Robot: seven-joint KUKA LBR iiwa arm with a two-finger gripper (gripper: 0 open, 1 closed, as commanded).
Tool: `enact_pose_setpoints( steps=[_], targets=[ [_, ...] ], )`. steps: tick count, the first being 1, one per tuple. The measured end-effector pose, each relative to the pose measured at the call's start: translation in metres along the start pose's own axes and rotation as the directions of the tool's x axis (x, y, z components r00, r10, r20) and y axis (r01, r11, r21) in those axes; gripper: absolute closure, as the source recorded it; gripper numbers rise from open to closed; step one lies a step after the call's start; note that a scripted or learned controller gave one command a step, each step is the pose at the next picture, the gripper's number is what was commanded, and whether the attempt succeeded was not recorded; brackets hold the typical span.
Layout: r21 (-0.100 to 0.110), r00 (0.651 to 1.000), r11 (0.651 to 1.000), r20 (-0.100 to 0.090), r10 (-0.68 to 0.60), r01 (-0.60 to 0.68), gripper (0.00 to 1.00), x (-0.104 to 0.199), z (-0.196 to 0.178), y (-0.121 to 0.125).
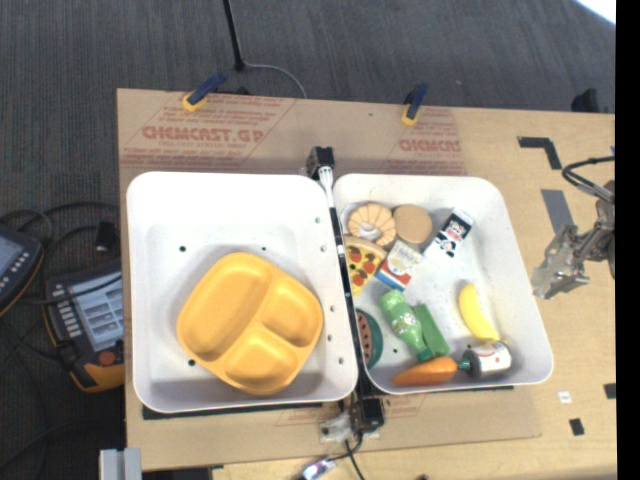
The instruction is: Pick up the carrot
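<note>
The orange plastic carrot lies in the right white bin at its front edge, long axis along that edge. The claw hovers outside, toward the bench's right edge; its state is unclear.

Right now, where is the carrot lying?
The carrot lies at the near edge of the right bin, just below the green bottle and beside the small can.

Carrot lies in right bin, front edge.
</note>
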State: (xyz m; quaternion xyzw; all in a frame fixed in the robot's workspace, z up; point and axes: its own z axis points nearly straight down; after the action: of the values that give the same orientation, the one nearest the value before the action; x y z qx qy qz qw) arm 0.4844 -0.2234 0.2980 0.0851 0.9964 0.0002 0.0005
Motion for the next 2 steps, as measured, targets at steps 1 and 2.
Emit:
enact_pose_setpoints(
  steps=[1,2],
  targets=[
    [-0.001,0.896,0.896,-0.001,-0.445,0.445,1.00,0.001,0.115,0.000],
    [-0.001,0.872,0.872,-0.002,-0.490,0.490,1.00,-0.040,0.209,0.025]
  ],
)
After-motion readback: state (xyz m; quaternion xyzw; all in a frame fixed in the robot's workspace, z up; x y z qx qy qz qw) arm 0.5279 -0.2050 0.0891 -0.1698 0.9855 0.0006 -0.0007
